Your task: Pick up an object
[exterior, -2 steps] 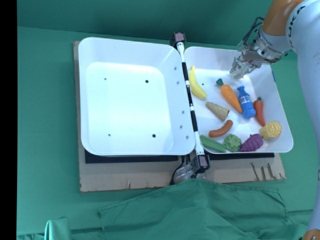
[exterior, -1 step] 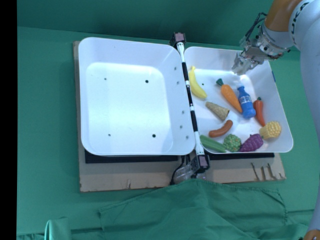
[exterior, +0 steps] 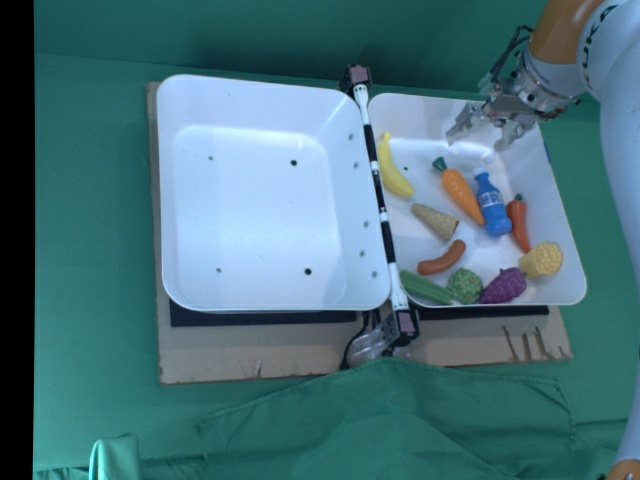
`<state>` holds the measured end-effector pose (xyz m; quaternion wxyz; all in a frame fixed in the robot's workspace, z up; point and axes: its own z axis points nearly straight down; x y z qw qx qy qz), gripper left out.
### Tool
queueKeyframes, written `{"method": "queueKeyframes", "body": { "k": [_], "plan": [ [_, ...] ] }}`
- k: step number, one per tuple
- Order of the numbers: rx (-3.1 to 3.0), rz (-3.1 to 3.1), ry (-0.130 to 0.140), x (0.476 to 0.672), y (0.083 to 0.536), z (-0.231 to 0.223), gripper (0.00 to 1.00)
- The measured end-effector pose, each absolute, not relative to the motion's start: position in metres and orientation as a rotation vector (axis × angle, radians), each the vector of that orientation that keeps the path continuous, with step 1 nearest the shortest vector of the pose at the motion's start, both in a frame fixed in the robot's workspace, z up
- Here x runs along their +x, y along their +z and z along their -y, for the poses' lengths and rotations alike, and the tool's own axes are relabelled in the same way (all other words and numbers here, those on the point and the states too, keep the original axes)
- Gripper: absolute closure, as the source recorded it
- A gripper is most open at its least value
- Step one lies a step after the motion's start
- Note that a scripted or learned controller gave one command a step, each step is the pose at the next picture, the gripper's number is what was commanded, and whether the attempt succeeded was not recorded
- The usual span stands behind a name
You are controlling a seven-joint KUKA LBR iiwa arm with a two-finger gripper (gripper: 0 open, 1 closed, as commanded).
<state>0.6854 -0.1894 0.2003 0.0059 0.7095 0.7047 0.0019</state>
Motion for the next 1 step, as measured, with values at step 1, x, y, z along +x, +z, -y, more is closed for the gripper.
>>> {"method": "queueKeyframes", "body": {
  "k": [1],
  "plan": [
    [2.226,-2.224,-0.009,0.7001,0.1844,0.1878,0.00]
  ]
}}
